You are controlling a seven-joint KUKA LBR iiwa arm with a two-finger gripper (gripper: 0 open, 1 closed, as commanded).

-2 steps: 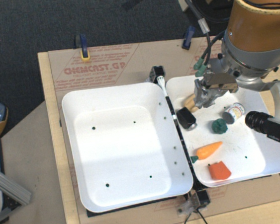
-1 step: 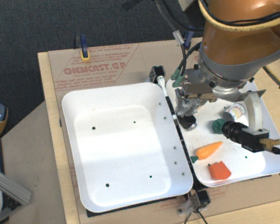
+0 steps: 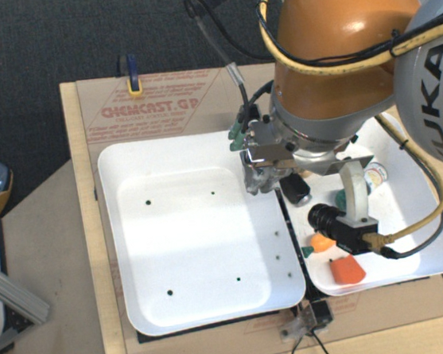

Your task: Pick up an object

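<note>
Several small objects lie in the right bin: an orange-red block near that bin's front edge, a smaller orange piece just behind it, a green piece partly hidden by the arm's hardware, and a small white round thing further back toward the bin's far side. The gripper hangs over the seam between the two bins, at the right bin's left rim, below the arm's big orange band; whether its fingers are open or closed cannot be told from this angle, and nothing is seen between them. A black fitting with a yellow hose juts over the right bin close to the orange piece. Left of the right bin sits the left bin, white with a few dark dots on its floor. Both rest on a brown cardboard sheet printed with red lettering, a blue and yellow clamp at its far edge. Dark carpet surrounds the bench.
</note>
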